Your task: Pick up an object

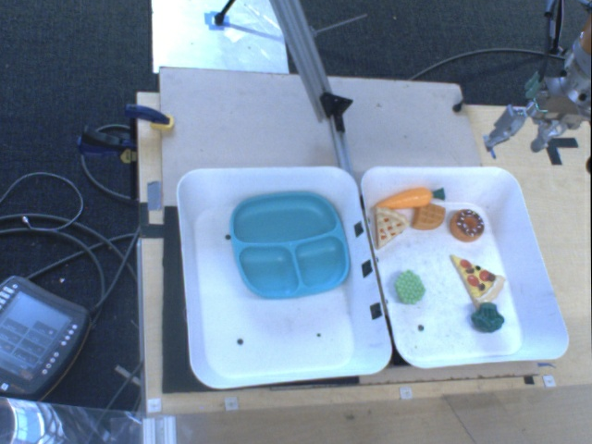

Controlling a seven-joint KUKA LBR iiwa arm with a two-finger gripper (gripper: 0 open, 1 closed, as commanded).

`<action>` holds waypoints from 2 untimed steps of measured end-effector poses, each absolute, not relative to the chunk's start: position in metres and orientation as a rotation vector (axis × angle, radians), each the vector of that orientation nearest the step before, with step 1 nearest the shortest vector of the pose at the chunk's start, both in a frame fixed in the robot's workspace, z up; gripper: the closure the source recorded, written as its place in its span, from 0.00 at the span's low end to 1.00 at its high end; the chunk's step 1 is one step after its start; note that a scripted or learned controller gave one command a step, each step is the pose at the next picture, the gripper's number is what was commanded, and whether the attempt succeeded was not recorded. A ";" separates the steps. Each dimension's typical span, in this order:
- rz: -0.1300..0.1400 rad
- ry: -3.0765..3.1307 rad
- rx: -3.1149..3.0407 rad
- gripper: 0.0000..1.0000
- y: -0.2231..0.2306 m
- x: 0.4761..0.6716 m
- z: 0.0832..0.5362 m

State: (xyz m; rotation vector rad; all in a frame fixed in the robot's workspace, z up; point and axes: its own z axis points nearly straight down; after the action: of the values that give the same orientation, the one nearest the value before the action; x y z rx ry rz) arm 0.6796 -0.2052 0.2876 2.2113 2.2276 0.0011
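Note:
The right bin [532, 248] holds several toy foods: an orange carrot [407, 197], a waffle wedge [388, 225], a brown cookie [428, 216], a chocolate donut [467, 224], a pizza slice [476, 277], a light green ball [410, 287] and a dark green broccoli piece [487, 318]. My gripper [524, 129] hangs at the upper right, above the bench behind the right bin, well away from the toys. Its two fingers stand apart with nothing between them.
The left bin [203, 340] bears a teal divided plate [289, 243]. A slanted metal pole [305, 49] crosses the top and ends at a clamp [335, 105] behind the bins. Cables and a pendant [37, 333] lie on the floor at the left.

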 end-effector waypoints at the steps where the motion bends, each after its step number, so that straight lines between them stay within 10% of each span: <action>1: -0.001 2.228 2.211 0.00 -0.205 0.679 0.288; 2: -0.002 2.224 2.219 0.00 -0.209 0.677 0.246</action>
State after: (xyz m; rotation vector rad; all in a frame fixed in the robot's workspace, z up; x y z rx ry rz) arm 0.6768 -0.2085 0.2457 2.2186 2.2241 -0.0021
